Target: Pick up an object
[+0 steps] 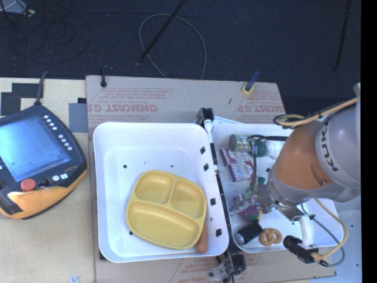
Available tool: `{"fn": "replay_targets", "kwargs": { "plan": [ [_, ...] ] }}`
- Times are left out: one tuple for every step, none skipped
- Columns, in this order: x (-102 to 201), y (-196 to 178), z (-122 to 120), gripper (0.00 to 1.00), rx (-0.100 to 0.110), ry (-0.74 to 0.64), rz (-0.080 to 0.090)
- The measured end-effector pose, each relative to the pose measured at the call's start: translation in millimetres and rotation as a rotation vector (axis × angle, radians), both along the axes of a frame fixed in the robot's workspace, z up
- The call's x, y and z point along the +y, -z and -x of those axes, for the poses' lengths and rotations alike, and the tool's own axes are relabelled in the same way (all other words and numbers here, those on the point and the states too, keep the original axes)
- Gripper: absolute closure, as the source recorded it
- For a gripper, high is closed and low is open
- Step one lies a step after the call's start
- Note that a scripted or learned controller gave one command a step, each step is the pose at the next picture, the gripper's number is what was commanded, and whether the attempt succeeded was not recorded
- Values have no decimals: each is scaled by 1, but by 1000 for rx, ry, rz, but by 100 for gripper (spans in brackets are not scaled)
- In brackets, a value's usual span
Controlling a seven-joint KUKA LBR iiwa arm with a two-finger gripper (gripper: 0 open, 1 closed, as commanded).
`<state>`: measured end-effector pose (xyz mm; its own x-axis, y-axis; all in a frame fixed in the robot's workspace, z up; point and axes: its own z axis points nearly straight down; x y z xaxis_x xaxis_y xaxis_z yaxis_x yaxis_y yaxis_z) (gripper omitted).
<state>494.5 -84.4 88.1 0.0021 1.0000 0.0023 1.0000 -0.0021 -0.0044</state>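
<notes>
camera view | arm [306, 158] hangs over the right bin [338, 216], hiding the tool; cannot tell its state | candidates: pretzel [270, 237] and black cylinder [248, 233] at that bin's near edge, can [240, 142] at its far edge | risk: crowded clutter, so a grab may close on nothing or nudge neighbours | yellow tray [167, 209] in left bin [112, 158]

A yellow plastic divided plate [167, 209] lies in the left shallow white bin [112, 152]; the grey-orange arm [312, 158] hangs over the cluttered right bin [337, 217].
</notes>
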Motion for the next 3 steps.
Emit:
{"fn": "replay_targets", "kwargs": {
  "plan": [
    [1,0,19,0,-4,-1,1],
    [2,0,18,0,-4,3,2],
    [-78,-1,18,0,-4,1,3]
  ]
}}
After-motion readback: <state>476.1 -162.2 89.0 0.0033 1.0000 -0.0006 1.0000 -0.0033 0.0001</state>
